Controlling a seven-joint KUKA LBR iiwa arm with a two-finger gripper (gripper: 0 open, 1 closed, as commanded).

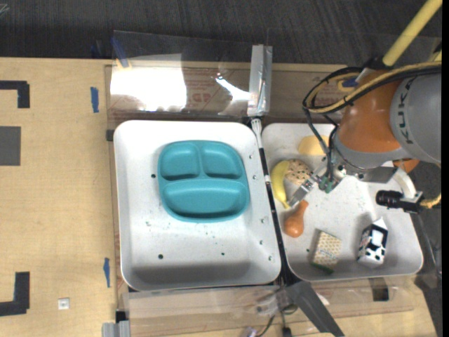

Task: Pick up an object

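In the right bin (410, 258), jaws (303, 190), seemingly open, hover beside the banana (279, 181) at the left wall.

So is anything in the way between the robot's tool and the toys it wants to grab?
Nothing visible blocks it. The tool is already down in the right bin, right by the banana and just above the orange carrot-like toy. The cow and the speckled block sit farther off.

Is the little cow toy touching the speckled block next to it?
Apart. The camera view shows bare white bin floor between the cow toy and the speckled block.
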